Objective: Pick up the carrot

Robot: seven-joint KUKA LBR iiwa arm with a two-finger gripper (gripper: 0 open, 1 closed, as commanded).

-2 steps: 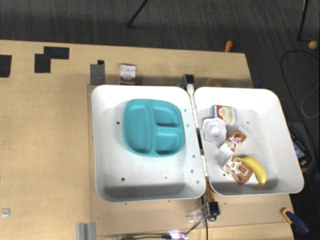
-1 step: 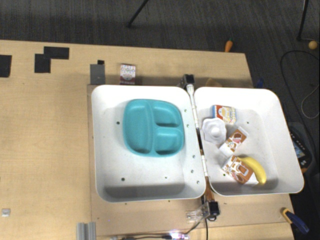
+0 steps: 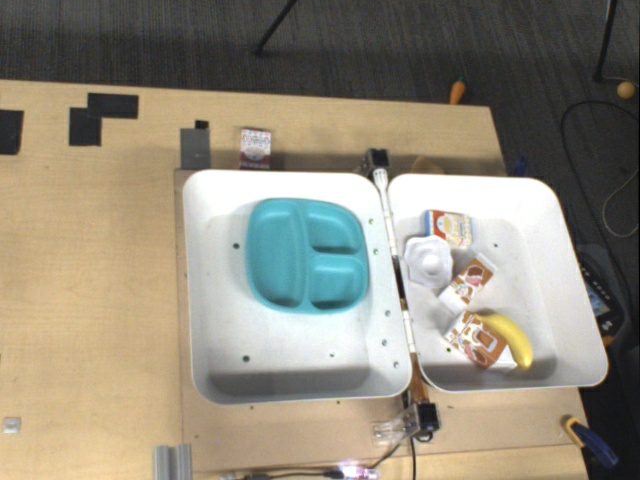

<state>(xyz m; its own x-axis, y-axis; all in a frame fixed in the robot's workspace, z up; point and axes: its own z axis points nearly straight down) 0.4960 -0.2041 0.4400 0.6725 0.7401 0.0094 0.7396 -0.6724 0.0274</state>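
"Teal catches the eye first in the camera view: a teal divided plastic plate (image 3: 305, 256) lies flat in the left shallow white bin (image 3: 200, 298). Where is the carrot?"

"I cannot tell. The right shallow white bin (image 3: 560, 268) holds a yellow curved banana (image 3: 510, 338), a white round plastic pot (image 3: 428, 261) and a few small printed cartons (image 3: 478, 343), all close together. A carrot could lie under them. A small orange object (image 3: 457, 92) sits on the dark floor just past the bench's far edge, too small to name."

"What could go wrong?"

"I'd judge a grab at the wrong item. The banana is the nearest match in shape, and the tight huddle could make a descent knock the cartons or close on two things. If the orange object is the carrot, it may be beyond reach."

"And the gripper?"

"I cannot tell how wide it stands, or whether it holds or touches anything."
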